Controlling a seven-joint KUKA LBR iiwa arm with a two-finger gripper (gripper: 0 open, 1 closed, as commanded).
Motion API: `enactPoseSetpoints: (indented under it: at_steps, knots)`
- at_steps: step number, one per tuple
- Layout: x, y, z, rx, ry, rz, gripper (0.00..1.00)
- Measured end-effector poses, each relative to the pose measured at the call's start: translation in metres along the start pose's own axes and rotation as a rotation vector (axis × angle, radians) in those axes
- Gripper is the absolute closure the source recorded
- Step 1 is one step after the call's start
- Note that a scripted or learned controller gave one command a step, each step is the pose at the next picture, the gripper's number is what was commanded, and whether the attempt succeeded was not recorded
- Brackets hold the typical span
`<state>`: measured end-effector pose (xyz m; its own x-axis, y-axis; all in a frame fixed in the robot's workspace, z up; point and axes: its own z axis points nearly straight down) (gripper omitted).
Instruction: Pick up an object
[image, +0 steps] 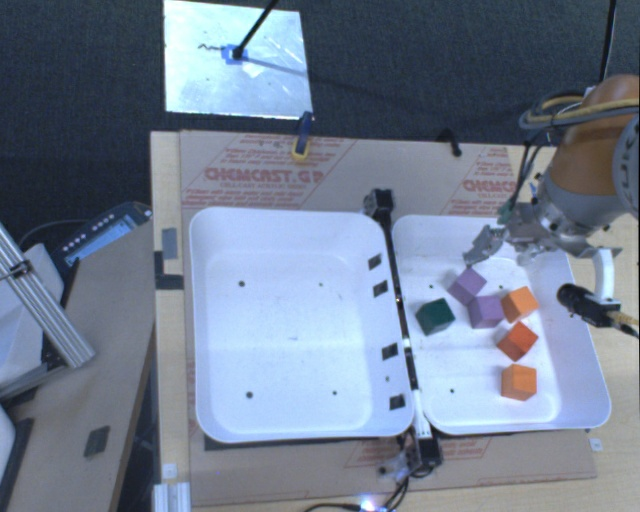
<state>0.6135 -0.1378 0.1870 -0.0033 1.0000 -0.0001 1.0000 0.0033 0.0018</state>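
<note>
You are looking down on a bench (250, 160) covered with printed brown cardboard, which carries two shallow white bins side by side. The left bin (215, 240) is the broader of the two, and its floor shows just a few dark dots. The right bin (590, 400) holds all the loose blocks.

The arm (600, 150) comes in from the right, its orange band sitting above the grey wrist, and it hangs over the far right part of the right bin. The gripper (487, 246) points down and to the left, with its tip over the bin floor near the far edge. Whether it is spread or closed you cannot tell from this angle, and nothing shows between its tips.

The blocks lie in a loose cluster just nearer the camera than the gripper. The upper purple block (466, 285) is the closest to the gripper, just below its tip and apart from it. The second purple block (486, 311) touches it on the near side. The green block (435, 316) sits to their left, near the divider between the bins. To their right, three orange blocks run in a line toward the camera: one (519, 303) beside the second purple block, one (517, 340) below it, and the last (518, 382) nearest the front rim.
</note>
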Motion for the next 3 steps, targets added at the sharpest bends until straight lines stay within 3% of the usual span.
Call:
enactPoseSetpoints:
  at_steps: [1,2,3]
  knots:
    - [0.010,-0.040,0.076,-0.017,-0.005,-0.002,0.00]
    - [0.007,-0.039,0.065,-0.026,-0.012,-0.001,1.00]
    - [-0.021,-0.062,0.079,-0.030,-0.012,-0.004,1.00]
